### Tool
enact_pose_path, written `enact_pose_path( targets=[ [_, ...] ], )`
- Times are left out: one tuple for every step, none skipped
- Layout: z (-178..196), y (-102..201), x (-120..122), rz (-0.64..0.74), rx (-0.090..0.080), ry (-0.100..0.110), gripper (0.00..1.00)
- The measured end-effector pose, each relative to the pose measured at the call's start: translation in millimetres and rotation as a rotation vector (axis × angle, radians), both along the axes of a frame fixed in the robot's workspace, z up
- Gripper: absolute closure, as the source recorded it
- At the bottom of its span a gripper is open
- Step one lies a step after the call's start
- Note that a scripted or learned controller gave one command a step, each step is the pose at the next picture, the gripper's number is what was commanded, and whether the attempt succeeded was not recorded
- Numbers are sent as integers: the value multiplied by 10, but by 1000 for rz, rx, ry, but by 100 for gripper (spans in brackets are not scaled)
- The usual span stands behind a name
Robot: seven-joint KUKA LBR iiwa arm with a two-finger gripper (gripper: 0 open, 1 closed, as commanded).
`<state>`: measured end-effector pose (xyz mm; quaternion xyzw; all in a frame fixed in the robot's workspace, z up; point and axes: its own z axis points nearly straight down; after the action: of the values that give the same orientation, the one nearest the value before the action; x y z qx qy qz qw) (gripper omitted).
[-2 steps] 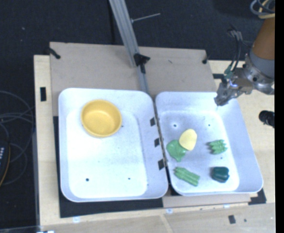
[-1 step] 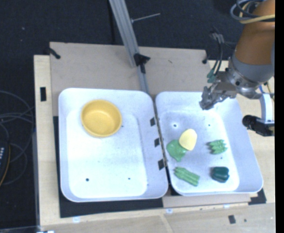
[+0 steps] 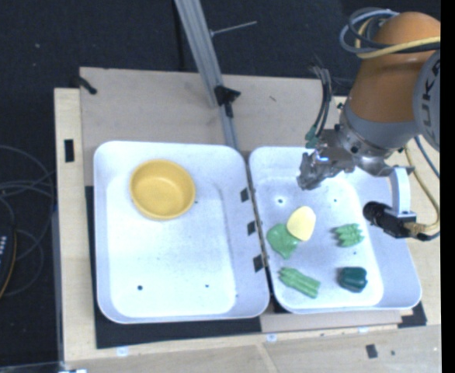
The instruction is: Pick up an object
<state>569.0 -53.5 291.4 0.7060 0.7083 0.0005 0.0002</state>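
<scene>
Two shallow white bins sit side by side on the bench, and the right bin (image 3: 398, 286) carries all the small pieces a pick could go for. Near its centre lies a pale yellow, egg-shaped object (image 3: 301, 224), smooth and rounded, tilted so its narrower end points toward 1 o'clock. Touching it at 8 o'clock is a light green lump (image 3: 282, 242), glossy and irregular, partly tucked under the yellow piece. Toward 5 o'clock from that pair, near the bin's front rim, rests a ridged green piece (image 3: 300, 282), long and ribbed, lying on a slant. At 3 o'clock from the yellow object, well apart from it, sits a small green ribbed item (image 3: 348, 235) with a knobbly outline. Below that, at the 5 o'clock corner of the bin, is a dark green chunky object (image 3: 352, 279), the darkest of the set, shiny on top.

The left bin (image 3: 111, 286) holds a yellow bowl (image 3: 162, 189), upright, in its 10 o'clock quarter.

The gripper (image 3: 311, 174) hangs over the right bin's back part, at 12 o'clock from the yellow egg-shaped object and apart from it. Its dark fingers point down; from this slant I cannot tell whether they are spread or closed, and nothing is visible between them. The grey arm with its orange band (image 3: 394, 49) rises toward 1 o'clock.
</scene>
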Motion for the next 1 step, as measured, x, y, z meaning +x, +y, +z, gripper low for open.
enact_pose_path(
  targets=[
    [-178,465,-243,0,0,2,100]
  ],
)
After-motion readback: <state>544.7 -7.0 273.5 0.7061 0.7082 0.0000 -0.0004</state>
